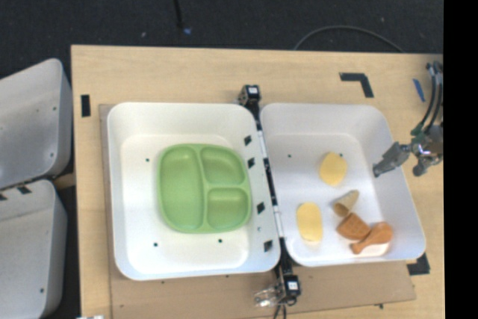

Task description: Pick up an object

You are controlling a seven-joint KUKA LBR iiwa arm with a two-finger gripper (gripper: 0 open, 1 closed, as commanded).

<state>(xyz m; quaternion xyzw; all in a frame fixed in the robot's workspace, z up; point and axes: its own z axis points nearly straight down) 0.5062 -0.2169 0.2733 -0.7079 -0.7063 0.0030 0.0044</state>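
**Claw spread at the bin's edge, food pieces just inward**

The claw [403, 158] hangs with fingers apart, empty, over the right bin [299, 119]. Nearest, to its left, lies a yellow piece [333, 169]: probably light, smooth, rounded; best gripped across its narrow width. Brown pieces [362, 231] lie below.
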